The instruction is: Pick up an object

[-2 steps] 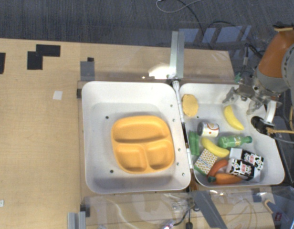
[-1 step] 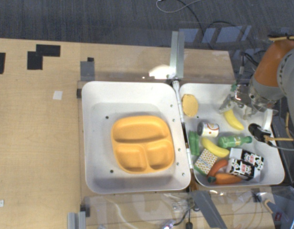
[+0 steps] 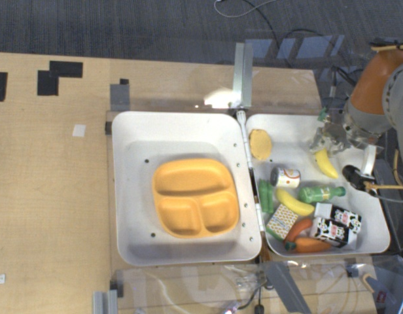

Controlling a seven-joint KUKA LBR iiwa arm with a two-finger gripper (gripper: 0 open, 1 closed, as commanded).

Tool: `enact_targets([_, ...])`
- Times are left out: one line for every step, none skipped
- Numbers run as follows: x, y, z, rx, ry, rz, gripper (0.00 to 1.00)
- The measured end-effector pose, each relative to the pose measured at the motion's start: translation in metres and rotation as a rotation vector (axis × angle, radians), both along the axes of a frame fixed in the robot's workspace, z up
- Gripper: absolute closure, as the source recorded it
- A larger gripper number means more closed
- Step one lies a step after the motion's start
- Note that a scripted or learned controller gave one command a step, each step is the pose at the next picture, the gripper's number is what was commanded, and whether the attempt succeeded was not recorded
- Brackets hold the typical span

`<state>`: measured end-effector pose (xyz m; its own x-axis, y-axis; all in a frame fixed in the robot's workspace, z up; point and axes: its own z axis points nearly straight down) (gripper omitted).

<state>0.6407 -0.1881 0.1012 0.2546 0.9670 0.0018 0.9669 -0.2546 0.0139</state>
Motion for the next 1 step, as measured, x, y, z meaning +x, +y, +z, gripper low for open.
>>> enact_targets([0.0153, 0.0822, 0.0846, 0.003, 0.008, -0.089, 1.0])
